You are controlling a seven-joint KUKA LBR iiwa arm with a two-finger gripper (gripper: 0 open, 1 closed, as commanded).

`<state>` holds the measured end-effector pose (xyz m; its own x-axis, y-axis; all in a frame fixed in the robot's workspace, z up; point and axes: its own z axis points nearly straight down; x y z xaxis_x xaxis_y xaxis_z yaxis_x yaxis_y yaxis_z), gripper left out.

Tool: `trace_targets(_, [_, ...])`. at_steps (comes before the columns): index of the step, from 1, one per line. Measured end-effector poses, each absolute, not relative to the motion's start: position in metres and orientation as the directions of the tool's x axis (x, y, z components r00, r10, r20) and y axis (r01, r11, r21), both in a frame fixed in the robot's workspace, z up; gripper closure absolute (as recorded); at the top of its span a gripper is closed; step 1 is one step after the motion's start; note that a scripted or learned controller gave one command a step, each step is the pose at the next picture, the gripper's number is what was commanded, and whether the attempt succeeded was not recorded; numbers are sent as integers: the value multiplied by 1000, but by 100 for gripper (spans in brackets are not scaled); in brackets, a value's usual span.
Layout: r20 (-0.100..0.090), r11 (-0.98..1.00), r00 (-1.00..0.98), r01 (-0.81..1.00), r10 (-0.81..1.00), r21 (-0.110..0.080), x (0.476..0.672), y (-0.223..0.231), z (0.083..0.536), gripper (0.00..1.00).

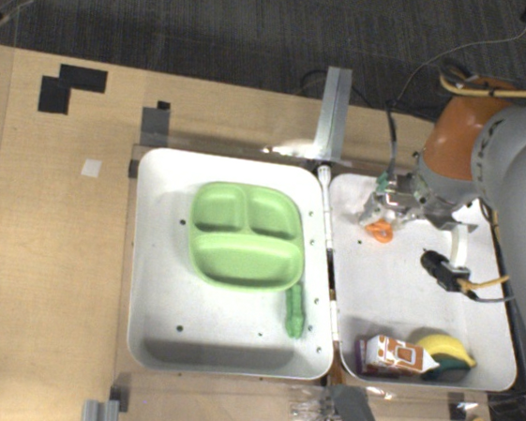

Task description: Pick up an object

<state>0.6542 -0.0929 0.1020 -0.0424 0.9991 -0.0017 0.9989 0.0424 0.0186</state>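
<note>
Orange piece [380, 230]: small, lying in the upper left corner of the right bin [403, 306], just right of the frame's centre and a little above mid-height. The pincer [391, 205] sits right over it, at its upper edge, so close that I cannot tell whether they touch. I also cannot tell whether the pincer is open or closed; glare and clutter at the tip hide that. The arm [524, 159] comes in from the upper right.

I judge this to be the reach-and-grasp step, with the orange piece as the target. Nothing shows it lifted: it looks to be resting on the bin floor.

The next move, as I read it, calls for the pincer to be centred on the piece, closed around it, then raised straight up. The bin's corner walls are near, so there is little room for sideways error.

The other things lie well apart: a carton [393, 356] and a banana [447, 347] side by side at the bin's lower edge, and in the left bin [160, 240] a green plate [241, 235] with a green stick [295, 312] just at its lower right. Both bins rest on the desk [44, 227].
</note>
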Motion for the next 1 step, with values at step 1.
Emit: trace_targets(1, [0, -20, 20, 1000, 1000, 6, 670, -25, 186, 100])
